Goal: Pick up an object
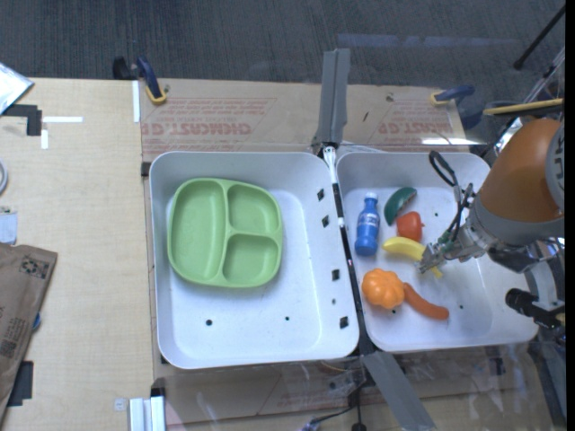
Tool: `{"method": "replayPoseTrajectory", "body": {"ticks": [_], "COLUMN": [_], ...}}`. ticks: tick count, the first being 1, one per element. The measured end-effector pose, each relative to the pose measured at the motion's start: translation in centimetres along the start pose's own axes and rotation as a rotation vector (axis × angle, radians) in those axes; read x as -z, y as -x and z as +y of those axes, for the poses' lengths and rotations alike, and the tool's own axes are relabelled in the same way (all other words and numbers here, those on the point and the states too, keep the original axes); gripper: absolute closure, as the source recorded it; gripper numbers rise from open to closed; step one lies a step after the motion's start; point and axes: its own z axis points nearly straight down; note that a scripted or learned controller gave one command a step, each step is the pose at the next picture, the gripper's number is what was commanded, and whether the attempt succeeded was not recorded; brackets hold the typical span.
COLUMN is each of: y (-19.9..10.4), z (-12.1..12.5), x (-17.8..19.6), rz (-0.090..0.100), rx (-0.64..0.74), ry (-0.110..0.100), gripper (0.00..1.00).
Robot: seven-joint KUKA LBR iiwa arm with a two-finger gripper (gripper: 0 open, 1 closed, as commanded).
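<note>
The right bin [467,317] holds several toy foods. A blue bottle [367,225] lies near its left wall, with a dark green vegetable [400,203] and a red one [410,225] beside it. Lower down are a yellow banana [403,249], an orange pumpkin [383,287] and an orange carrot [426,304]. My gripper [434,260] is low in this bin, right at the banana's right end and above the carrot. Whether it touches the banana is unclear.
A green divided plate [225,233] lies in the left bin [260,330]. A grey divider post [333,97] rises between the bins at the back. The arm's orange band [530,173] hangs over the right bin's right side.
</note>
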Motion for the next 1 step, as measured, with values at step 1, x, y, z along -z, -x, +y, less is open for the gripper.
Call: {"method": "replayPoseTrajectory", "body": {"ticks": [1], "y": [-6.93], "z": [1.7], "x": [9.26], "rz": [-0.003], "rx": [-0.3], "ry": [0.0], "gripper": [1.0]}}
